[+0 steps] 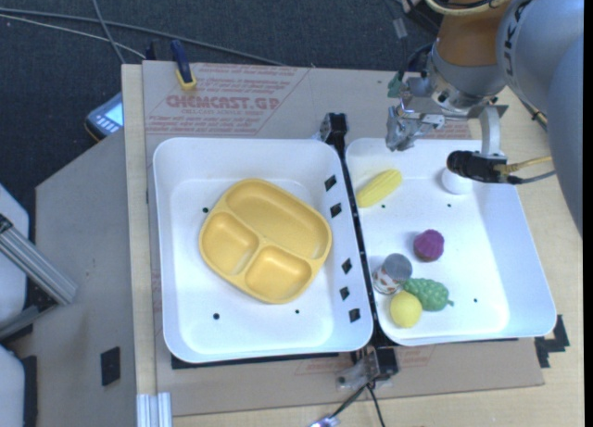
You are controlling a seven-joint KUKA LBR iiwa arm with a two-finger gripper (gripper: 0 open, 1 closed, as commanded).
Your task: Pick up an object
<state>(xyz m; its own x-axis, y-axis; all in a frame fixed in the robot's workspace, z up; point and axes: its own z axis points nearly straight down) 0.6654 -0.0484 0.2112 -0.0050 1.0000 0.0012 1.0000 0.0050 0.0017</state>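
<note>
My gripper hangs over the back left corner of the right bin, above its rim. Nothing shows in it. A yellow corn-like piece lies just in front of it, near the divider. Further forward a purple ball rests mid-bin. At the front left of that bin sit a grey round piece, a green grape bunch and a yellow lemon, packed close together. A small white object sits at the back of the bin, under a black part of the arm.
The left bin holds a yellow compartment plate. A black clip rail runs between the bins. A blue and yellow pen lies on the cardboard behind the left bin. Cables trail at the back.
</note>
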